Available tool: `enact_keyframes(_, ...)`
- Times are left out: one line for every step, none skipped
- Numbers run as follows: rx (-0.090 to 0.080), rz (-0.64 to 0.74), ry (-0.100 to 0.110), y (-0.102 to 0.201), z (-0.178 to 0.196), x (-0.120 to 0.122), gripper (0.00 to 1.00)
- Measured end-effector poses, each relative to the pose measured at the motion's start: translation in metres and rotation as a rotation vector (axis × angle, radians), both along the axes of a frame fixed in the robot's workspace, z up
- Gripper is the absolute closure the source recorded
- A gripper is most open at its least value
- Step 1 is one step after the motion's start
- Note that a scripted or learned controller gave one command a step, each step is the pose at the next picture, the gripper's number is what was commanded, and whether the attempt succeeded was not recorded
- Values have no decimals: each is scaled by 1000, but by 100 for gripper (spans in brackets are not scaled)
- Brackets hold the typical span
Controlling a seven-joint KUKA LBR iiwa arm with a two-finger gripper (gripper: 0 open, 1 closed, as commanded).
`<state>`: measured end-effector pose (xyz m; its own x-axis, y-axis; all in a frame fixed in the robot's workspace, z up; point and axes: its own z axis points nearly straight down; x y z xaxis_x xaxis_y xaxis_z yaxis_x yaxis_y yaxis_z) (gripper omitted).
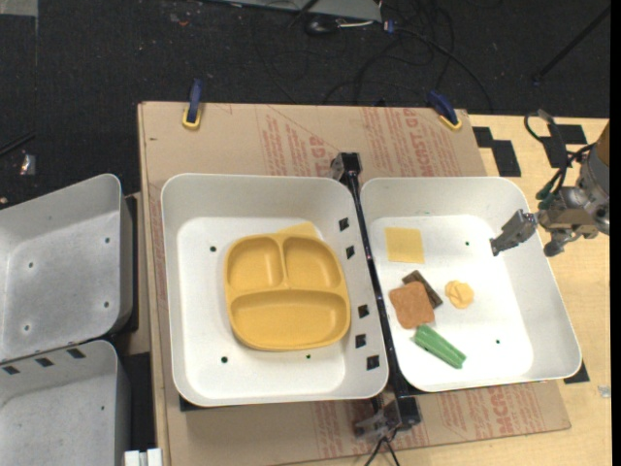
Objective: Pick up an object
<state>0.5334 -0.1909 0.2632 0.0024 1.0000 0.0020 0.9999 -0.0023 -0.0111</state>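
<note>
Gripper (pixel 532 233) hovers over the right bin's (pixel 543 357) upper right rim, fingers spread, nothing between them. The food pieces sit lower left of it: yellow square (pixel 405 245), brown slab (pixel 411 306), orange lump (pixel 459 294), green stick (pixel 440 347). Risk: they lie flat, so the fingers may skid off or close on nothing.

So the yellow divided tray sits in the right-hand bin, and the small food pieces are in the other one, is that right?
Not quite. The camera view shows the yellow divided tray in the left bin. The small food pieces, such as the green piece and the yellow square, lie in the right bin.
</note>
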Motion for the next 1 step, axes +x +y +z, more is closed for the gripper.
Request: enact_keyframes(-3,3,-11,0,6,2,0)
